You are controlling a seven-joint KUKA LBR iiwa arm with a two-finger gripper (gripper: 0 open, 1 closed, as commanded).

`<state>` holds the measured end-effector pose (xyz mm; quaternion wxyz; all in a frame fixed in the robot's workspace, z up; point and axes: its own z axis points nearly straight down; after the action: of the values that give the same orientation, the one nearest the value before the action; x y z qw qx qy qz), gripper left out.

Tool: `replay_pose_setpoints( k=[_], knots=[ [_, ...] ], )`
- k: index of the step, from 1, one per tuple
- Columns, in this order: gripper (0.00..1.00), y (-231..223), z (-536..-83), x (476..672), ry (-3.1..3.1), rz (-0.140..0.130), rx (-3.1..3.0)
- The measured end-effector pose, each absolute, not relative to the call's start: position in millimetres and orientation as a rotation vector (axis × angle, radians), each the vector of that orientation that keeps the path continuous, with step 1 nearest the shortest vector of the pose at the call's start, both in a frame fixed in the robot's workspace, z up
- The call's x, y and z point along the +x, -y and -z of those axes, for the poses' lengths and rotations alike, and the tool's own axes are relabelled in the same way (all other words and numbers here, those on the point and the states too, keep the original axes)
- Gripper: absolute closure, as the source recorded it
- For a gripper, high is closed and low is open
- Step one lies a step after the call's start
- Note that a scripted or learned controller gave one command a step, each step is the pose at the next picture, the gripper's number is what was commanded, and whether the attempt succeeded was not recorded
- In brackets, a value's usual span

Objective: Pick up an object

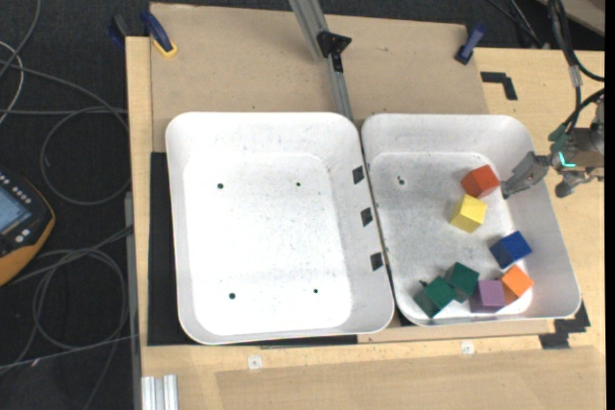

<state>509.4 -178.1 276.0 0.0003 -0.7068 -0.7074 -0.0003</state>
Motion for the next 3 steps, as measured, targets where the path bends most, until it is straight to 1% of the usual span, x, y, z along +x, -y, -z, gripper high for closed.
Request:
replay_pose_setpoints(
  k=[1,2,3],
  knots=[
    [0.0,176.4,-233.3,512.1,2.218,-0.003,-2.218],
    [0.0,174.3,-190.7,509.7,2.217,-0.004,-2.217],
    [0.0,176.0,-144.0,500.8,2.216,-0.004,-2.218]
  ],
)
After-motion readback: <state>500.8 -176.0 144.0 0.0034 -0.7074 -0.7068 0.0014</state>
